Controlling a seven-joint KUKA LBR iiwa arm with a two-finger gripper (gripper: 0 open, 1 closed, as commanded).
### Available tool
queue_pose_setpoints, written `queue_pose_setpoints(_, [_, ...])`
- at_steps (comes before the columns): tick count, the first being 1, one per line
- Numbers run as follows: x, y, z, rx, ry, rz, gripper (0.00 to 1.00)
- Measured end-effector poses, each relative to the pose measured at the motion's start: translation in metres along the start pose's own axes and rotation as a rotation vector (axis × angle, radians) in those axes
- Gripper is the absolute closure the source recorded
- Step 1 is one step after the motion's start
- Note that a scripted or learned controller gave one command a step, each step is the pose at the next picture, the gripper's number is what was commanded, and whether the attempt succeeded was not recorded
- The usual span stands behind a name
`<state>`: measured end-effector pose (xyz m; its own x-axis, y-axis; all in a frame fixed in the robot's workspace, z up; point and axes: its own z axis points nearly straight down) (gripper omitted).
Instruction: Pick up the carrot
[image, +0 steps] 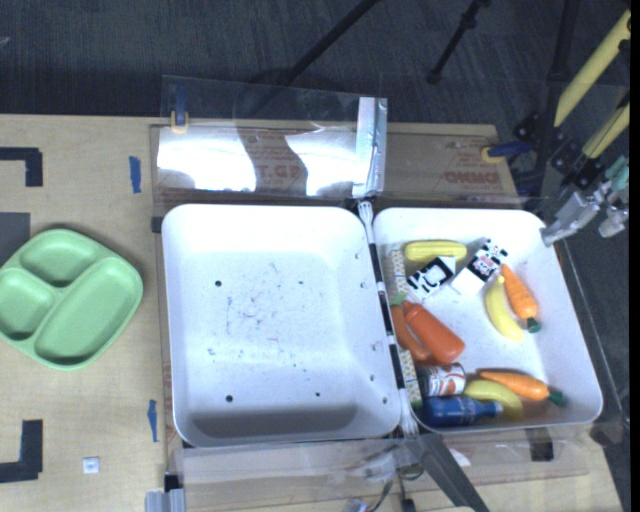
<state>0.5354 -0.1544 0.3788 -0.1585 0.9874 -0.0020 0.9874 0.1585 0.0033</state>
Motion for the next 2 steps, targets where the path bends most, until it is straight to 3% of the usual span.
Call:
queue_pose_setpoints(1, [-0.026,-0.005,0.099,0.002,0.001,-0.121,0.00])
queue_pose_setpoints(2, [-0.072,0.011,0.168,0.002,0.002,-0.222,0.00])
